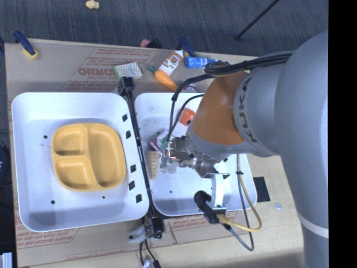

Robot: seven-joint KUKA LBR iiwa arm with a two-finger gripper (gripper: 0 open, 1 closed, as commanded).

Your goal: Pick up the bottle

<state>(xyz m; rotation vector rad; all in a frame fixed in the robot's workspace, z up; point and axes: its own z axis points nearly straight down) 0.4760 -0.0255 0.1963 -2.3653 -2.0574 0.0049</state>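
The claw (pixel 167 154) hangs low near the right bin's (pixel 184 205) left wall, likely to grab something, though I cannot tell how open it is; what looks like the bottle (pixel 188 116) peeks out by the bin's far edge

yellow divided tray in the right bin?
No. The yellow divided tray lies in the left bin; the arm reaches over the right bin.

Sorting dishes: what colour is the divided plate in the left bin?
Yellow; the divided plate shows clearly in the camera view.
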